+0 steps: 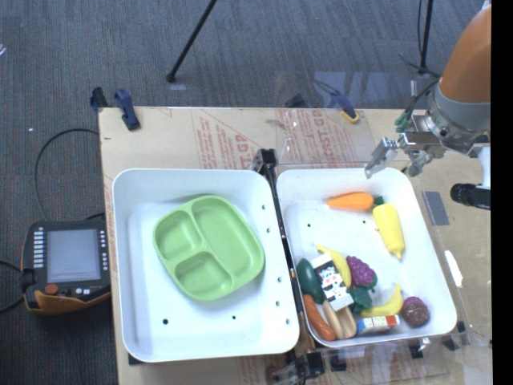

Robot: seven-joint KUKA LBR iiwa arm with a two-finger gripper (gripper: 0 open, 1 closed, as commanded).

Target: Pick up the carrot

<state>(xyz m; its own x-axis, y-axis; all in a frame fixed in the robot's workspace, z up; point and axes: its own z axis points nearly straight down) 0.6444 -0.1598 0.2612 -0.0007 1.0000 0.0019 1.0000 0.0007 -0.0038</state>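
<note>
The carrot [352, 201] is orange with a dark green stub at its right end, and it lies flat near the back of the right bin [292, 189]. My gripper [397, 157] hangs above the bin's back right corner, up and to the right of the carrot and apart from it. Its two fingers [378, 159] are spread apart and nothing sits between them.
A yellow corn cob [389, 228] lies just right of the carrot. Toy foods crowd the bin's front: banana [341, 265], grapes [361, 273], hot dog [321, 319], a small carton [331, 282]. The left bin [128, 215] holds a green divided plate [208, 246].
</note>
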